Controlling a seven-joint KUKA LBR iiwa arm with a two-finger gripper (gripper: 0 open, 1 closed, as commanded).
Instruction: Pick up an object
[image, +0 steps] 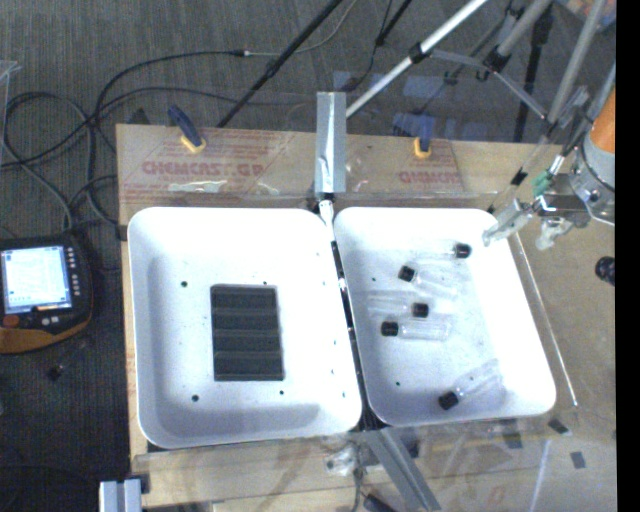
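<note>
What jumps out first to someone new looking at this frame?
Probably the dark ribbed tray lying flat in the middle of the left bin, stark against the white. Next, the clear vials with black caps scattered across the right bin, one apart near its front corner. The gripper sits over that bin's far right corner.
</note>
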